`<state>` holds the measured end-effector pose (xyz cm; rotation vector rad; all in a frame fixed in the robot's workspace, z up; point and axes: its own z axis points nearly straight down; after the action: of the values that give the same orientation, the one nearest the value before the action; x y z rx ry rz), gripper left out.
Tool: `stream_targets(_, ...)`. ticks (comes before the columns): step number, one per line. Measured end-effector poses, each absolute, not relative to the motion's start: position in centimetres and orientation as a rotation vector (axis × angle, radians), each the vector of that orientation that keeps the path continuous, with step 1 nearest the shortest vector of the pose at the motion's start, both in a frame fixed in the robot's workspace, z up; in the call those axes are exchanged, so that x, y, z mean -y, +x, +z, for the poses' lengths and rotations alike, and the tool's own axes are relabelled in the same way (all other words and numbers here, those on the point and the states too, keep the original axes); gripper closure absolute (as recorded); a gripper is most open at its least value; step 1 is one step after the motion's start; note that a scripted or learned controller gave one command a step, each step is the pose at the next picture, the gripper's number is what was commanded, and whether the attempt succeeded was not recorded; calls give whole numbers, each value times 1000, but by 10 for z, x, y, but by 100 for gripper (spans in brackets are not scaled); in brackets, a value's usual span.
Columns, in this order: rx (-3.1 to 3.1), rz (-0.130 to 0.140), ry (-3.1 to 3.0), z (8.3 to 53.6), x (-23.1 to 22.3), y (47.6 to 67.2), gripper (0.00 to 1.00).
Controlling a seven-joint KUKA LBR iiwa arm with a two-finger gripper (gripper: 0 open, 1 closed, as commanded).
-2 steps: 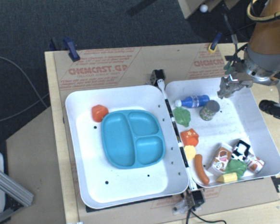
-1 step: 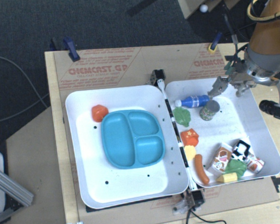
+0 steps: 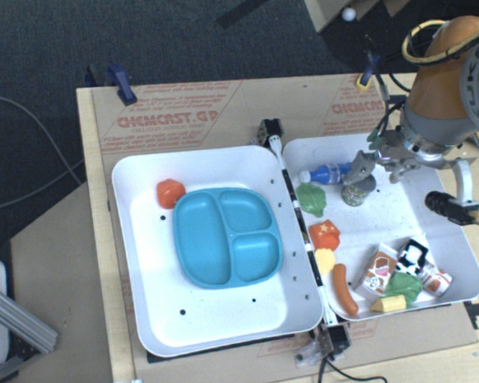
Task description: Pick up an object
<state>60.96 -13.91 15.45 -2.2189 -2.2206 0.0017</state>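
over the right bin, end effector above a small grey can

in the right bin [image 3: 439, 212], toward its far left part, a small grey can-like object [image 3: 355, 192] stands just under the end effector [image 3: 362, 173]. whether the can sits between the fingers or merely below them cannot be told from this slanted view, and neither can it be told whether they are spread or closed. just left of the can lies a clear bottle with a blue label [image 3: 327, 173], and nearer, against the divider, a green leafy toy [image 3: 311, 198]. further toward the near edge along the same side come an orange pepper-like toy [image 3: 325, 235], a yellow piece [image 3: 325, 261] and a reddish sausage [image 3: 343, 290]. in the near right corner a cluster lies close together: small printed cartons [image 3: 380, 273], a black-and-white item [image 3: 410, 256], a green piece [image 3: 405, 284] and a yellow block [image 3: 389, 304]. the grey arm with its orange band [image 3: 442, 88] reaches in from the right. the left bin [image 3: 146, 260] holds a blue divided plate [image 3: 225, 235] in its middle and an orange-red round toy [image 3: 170, 193] just beside the plate's far left corner. both bins rest side by side on the desk [image 3: 175, 109].
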Motion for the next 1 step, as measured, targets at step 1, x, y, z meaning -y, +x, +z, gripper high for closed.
stream_targets(1,2220,2,-2221,115,220,579,0)
